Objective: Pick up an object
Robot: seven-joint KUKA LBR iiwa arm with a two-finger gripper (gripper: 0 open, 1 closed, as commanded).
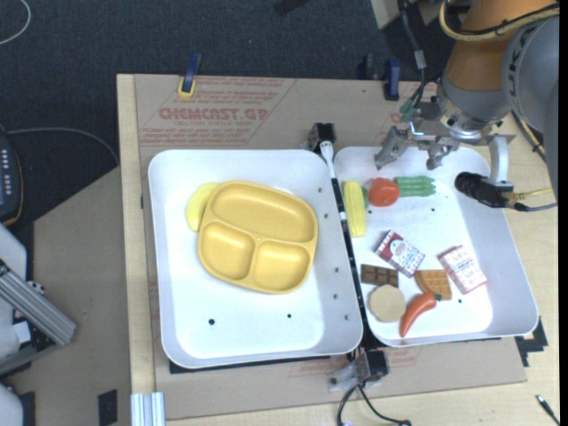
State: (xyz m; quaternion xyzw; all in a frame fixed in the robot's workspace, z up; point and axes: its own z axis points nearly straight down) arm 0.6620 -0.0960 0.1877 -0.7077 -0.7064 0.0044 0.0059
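Spread apart and holding nothing, the gripper (413, 151) hung over the far edge of the right bin (497, 264), its fingers (387, 153) just above a green and red toy vegetable (401, 188). In the left bin (173, 238) a yellow divided tray (257, 235) lay over a yellow piece (199, 204). Along the right bin's left wall lay a yellow corn cob (355, 208). Nearer sat a red-and-white packet (399, 252), a brown bar (380, 275), a tan round cookie (386, 303), an orange pepper (416, 312), a waffle (432, 282) and another packet (463, 268).
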